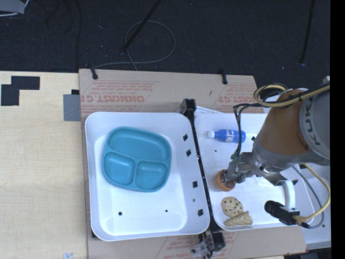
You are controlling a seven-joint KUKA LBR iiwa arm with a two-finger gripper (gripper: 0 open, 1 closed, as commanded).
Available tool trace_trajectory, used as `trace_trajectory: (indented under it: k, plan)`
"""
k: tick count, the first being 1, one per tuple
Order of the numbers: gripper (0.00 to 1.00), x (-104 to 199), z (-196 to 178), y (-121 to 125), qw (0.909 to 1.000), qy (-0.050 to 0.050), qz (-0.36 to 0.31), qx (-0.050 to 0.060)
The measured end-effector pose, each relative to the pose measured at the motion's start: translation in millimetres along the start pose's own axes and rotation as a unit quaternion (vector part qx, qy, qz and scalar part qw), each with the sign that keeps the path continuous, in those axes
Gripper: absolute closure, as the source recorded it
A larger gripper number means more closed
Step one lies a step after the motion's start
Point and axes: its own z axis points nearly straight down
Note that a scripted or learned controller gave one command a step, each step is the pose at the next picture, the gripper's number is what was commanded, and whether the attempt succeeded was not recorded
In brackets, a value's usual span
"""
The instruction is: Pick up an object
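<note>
My gripper is down in the right bin, right over a small round orange-brown object that peeks out at its left and lower side. A small plastic bottle with a blue label lies on its side at the back of this bin. A round speckled cookie and a tan pastry-shaped piece lie near the bin's front edge, just below the gripper.
The left bin holds a blue divided plate in its back half. A black divider rail runs between the two bins. The arm's orange band and grey body cover the right part of the right bin.
</note>
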Motion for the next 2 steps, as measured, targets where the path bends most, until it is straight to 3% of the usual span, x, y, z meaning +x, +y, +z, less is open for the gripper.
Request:
trace_trajectory:
  k: [1, 2]
  plan:
    - [1.00, 1.5, -62.5, -1.1, 1.0000, 0.001, -0.006, -0.003]
    - [1.00, 0.2, -69.3, -1.0, 1.0000, 0.001, -0.005, -0.001]
